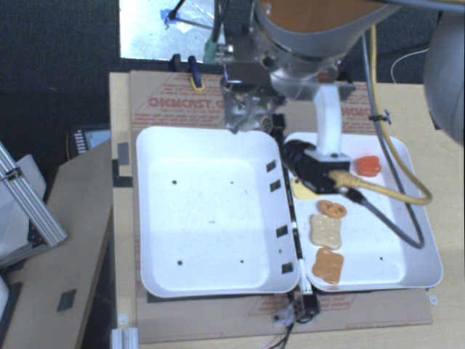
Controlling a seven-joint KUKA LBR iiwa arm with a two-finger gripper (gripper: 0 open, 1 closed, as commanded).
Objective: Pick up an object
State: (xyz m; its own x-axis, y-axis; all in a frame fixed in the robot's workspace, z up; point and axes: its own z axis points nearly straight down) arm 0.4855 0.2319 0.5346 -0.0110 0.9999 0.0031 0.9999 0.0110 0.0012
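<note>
My gripper point(245, 116) hangs over the far rim of the left bin point(156, 271), near its back right corner, with nothing seen in it. Several small objects lie in the right bin point(418, 264). A red piece point(368, 166) rests toward the back. Down the bin's left side lie an orange ring-shaped piece point(333, 209), a pale beige slice point(325, 231) and an orange-brown piece point(328, 267) in a row. A yellow piece point(306, 189) peeks out from under black hardware point(311, 167).
A yellow hose point(389, 189) and a black cable point(392, 224) loop across the right bin. A white post point(328, 122) stands at its back. Black clips point(283, 231) line the divider between the bins. Cardboard point(174, 102) lies beneath both bins.
</note>
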